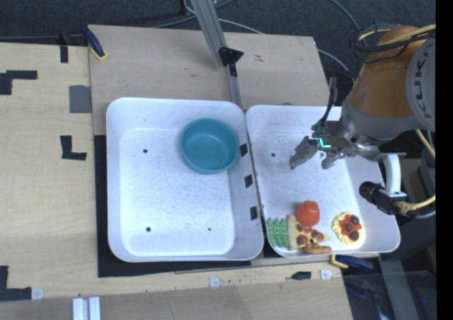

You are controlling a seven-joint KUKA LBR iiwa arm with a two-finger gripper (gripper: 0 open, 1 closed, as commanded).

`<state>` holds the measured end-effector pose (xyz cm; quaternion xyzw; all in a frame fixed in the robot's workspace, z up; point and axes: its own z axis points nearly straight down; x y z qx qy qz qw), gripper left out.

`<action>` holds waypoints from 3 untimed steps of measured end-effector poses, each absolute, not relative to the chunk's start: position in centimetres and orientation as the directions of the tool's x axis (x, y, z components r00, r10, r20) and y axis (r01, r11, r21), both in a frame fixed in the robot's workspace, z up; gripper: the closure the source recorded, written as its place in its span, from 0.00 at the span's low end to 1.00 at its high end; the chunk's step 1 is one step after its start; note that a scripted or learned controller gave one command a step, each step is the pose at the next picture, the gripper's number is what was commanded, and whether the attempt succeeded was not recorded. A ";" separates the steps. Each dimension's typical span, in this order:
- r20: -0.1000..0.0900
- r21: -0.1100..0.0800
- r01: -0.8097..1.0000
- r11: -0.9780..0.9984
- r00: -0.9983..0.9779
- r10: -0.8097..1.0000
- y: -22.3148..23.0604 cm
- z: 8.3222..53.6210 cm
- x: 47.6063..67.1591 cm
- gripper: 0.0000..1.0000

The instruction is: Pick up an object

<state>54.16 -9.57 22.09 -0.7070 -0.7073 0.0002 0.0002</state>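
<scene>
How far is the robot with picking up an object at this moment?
Nothing looks picked up yet. The gripper hangs open above bare floor of the right bin, with nothing between its fingers. The toy foods lie at that bin's near edge, and the blue bowl sits in the left bin. The whole job is left: reach an object, close and lift.

The grey arm with its orange band [396, 92] is cut off by the right edge and hides part of the right-hand shallow white bin [283, 124]. The small multicoloured toy food pieces [304, 237] are too small to identify.
</scene>
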 end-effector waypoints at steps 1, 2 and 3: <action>0.000 -0.001 1.000 0.000 0.000 1.000 -9.6 22.1 54.2 0.00; 0.000 -0.006 1.000 0.000 0.000 1.000 -9.6 15.9 53.6 0.00; 0.000 -0.006 1.000 0.000 0.000 1.000 -10.1 9.9 52.9 0.00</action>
